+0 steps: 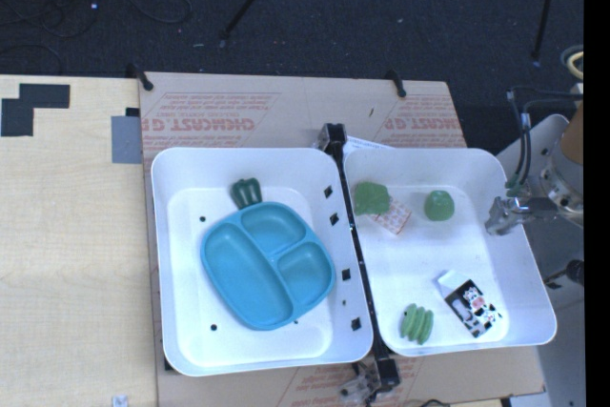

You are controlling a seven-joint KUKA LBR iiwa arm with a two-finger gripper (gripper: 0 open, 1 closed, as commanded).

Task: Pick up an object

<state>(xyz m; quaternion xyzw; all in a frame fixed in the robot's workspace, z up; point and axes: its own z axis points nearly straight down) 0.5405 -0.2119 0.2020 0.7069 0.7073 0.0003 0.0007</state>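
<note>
Over the right rim of the right bin [519,234] hangs my gripper [499,216]; whether it is spread or pressed together I cannot tell. Nearest, just to its left, sits a small green round piece [438,205]. Farther left lie a green leafy lump [372,197] and a pink-patterned card [393,220]. Below me rest a black-and-white box [472,304] and a green ridged toy [416,323]. Well beyond, the left bin [181,205] holds a blue divided plate [267,264]
</note>
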